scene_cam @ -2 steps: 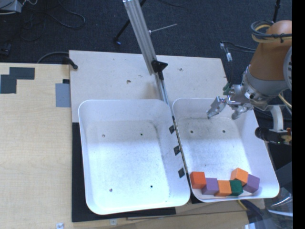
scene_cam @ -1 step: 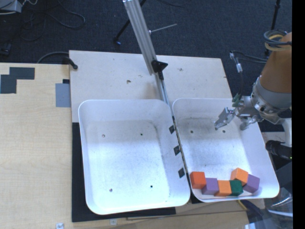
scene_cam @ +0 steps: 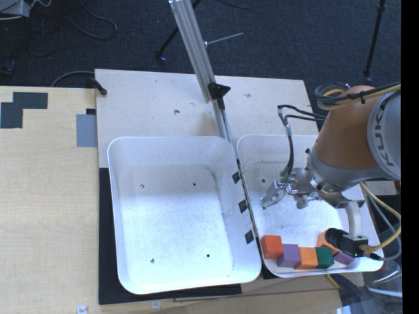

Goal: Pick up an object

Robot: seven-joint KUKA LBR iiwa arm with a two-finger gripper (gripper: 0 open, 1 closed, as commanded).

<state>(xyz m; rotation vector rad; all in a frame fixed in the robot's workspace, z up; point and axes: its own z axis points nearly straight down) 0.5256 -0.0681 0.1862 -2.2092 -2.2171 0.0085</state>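
Observation:
Several small blocks lie along the near edge of the right bin (scene_cam: 275, 150): a red-orange block (scene_cam: 272, 245), a purple block (scene_cam: 289, 254), an orange block (scene_cam: 308, 257), a green block (scene_cam: 324, 257) and another purple piece (scene_cam: 344, 258). An orange object (scene_cam: 325, 240) sits just behind them, partly hidden by a black part of the arm. My gripper (scene_cam: 283, 193) hangs over the middle of the right bin, above and behind the blocks, with nothing visible between its fingers.
The left bin (scene_cam: 121, 175) sits beside the right one, divided by a shared wall with black clips. A slanted aluminium post (scene_cam: 196, 51) rises behind the bins. Cables loop near the arm at the right.

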